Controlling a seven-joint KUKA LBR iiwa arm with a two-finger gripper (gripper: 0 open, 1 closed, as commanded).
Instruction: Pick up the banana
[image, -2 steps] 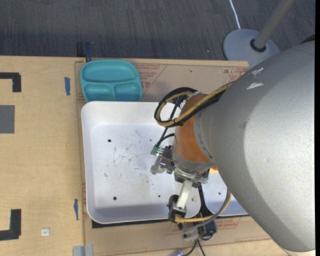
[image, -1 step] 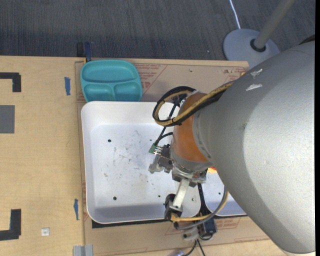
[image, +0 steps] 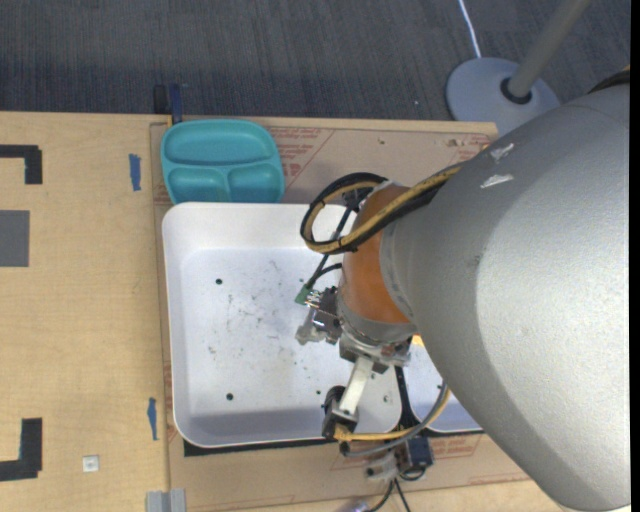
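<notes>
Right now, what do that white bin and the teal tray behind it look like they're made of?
The white bin looks like smooth moulded plastic: rounded corners, a soft sheen, and dark scuffs on its floor. The teal tray also looks like plastic, matte, with moulded compartments. Both are guesses from looks alone.

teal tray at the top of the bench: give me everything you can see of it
The teal tray is a rounded-rectangle divided dish, plastic by its look, matte blue-green. It has one long compartment along its far side and smaller ones along its near side. It lies flat, open side up, on the cardboard-brown bench, right at the far rim of the left white bin.
</notes>
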